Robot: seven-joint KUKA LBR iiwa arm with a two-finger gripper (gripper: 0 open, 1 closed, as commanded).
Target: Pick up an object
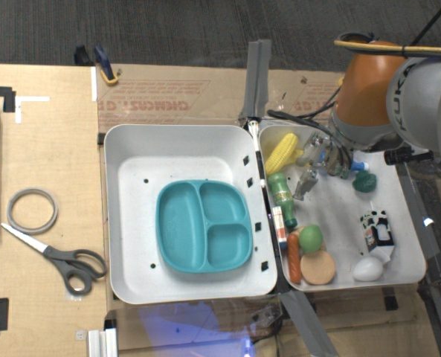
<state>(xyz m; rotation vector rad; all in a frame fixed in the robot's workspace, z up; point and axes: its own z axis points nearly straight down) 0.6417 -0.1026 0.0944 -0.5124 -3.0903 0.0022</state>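
While you watch: two-finger gripper (307, 178) low in right white bin (406, 199), far-left part | fingers apart, nothing betw. them | yellow plastic corn cob (282, 150) just left, green bottle (279, 189) nearby.

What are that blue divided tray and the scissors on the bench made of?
The divided tray looks like moulded plastic: even teal colour, soft matte sheen, rounded edges. The scissors seem to have bright metal blades and grey handles, probably plastic.
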